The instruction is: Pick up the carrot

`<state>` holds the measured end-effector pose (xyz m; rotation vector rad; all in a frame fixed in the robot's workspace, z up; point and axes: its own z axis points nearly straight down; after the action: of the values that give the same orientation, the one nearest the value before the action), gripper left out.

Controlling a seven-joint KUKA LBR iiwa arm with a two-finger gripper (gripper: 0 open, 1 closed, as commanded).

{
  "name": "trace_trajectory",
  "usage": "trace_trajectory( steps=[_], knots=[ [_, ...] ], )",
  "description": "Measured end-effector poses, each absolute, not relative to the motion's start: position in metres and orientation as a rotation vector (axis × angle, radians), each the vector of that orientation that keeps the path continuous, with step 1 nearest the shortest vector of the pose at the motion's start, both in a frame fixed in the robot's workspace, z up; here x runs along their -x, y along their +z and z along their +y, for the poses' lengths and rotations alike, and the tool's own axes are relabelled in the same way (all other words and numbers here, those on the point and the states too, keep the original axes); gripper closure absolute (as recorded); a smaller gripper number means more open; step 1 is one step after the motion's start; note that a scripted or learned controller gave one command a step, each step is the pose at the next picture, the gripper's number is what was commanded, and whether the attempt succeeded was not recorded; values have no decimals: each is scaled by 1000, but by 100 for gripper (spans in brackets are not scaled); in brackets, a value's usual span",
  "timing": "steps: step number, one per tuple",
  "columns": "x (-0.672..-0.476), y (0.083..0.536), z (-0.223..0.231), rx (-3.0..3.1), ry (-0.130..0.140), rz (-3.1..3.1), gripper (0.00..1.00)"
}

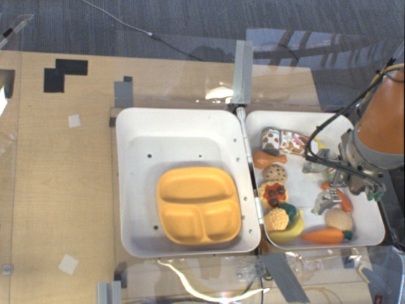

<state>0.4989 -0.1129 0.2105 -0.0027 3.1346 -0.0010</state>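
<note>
Light wood-grain surface (57, 189) with black markers at upper left, scraps of pale tape and a clear sheet over it; dark blue carpet (158, 5) beyond, crossed by a thin cable. Two white bins side by side, split by a grey metal rail: left bin (136, 138) with a yellow sectioned tray (198, 204); right bin (373, 233) with mixed toy food. Carrot (323, 236) flat on the floor of the right bin, just beside the near wall, long axis roughly parallel to that wall, orange tip to the left, green top to the right, beside a beige round item (338, 220). Gripper (330, 194) low over the right half of the same bin, above and apart from the carrot. Jaws: state cannot be told from this view.
</note>
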Motion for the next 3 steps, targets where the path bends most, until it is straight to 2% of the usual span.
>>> trace_trajectory(
  steps=[1,2,3],
  knots=[
    [-504,100,-86,205,-6,3116,0],
    [-504,99,-86,207,-5,3117,0],
    [-504,95,-87,-59,-7,3117,0]
  ],
)
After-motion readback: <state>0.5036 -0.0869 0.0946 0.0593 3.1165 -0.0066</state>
